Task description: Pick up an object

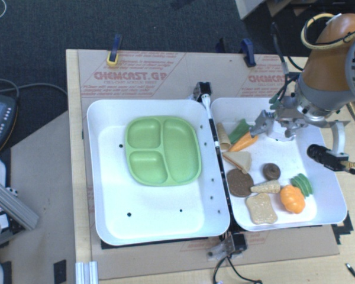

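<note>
At the near edge of the right bin (337, 209) lie toy foods: a slice of toast (261, 208), an orange pepper (293, 199), a brown cookie (239, 183) and a small chocolate doughnut (271, 171). Beside it, the left bin (106, 218) holds a green divided plate (163, 149). Farther back in the right bin, a toy carrot (244, 141) lies against a green piece, just beside the gripper (276, 124), which hangs low over the bin's far part. No object sits between its fingers, and whether they are spread or closed cannot be told, since the wrist blocks them. The step in hand looks like the approach to a pick, probably of the carrot. The next move would call for centring over it and descending. The arm's upper part is cut off at the right.
</note>
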Action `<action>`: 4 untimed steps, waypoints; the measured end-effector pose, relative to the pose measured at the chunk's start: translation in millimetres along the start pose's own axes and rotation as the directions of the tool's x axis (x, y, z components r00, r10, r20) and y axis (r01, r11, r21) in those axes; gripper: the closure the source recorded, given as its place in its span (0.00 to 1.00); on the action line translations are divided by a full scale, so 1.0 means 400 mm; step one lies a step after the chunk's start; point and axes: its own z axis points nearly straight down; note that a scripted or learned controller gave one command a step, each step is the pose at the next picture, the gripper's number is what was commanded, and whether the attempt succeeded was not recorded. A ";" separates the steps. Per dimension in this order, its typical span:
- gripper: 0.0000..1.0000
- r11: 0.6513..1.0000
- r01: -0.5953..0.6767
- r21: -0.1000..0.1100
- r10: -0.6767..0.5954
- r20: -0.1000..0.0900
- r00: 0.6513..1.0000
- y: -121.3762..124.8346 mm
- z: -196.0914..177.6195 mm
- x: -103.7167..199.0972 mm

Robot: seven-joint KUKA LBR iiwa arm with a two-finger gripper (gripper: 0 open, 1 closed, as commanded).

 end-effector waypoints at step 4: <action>0.00 1.000 0.002 -0.011 -0.002 0.000 1.000 0.017 0.260 -0.009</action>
